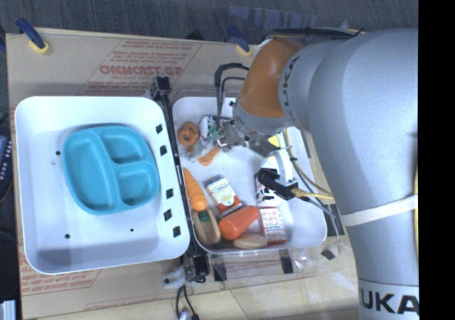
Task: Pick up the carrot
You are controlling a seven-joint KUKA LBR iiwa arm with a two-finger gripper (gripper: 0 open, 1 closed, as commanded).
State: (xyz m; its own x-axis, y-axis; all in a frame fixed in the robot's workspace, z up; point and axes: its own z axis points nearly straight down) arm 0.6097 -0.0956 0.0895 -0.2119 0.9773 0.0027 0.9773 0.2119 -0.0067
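The carrot (194, 190) is a long orange piece lying along the left wall of the right bin (313, 222), its tip pointing up the view. My gripper (219, 135) hangs over the upper left part of that bin, above and a little right of the carrot and apart from it. A small orange scrap (208, 158) lies just below the gripper. The arm's orange band (264, 87) and grey body cover the bin's right side.
A brown ring-shaped pastry (188, 134) lies left of the gripper. Below the carrot are a small carton (222, 193), a red-orange sausage-like piece (238, 220), a red and white box (271, 223) and a wooden piece (205, 227). The left bin (43, 240) holds a blue divided plate (111, 168).
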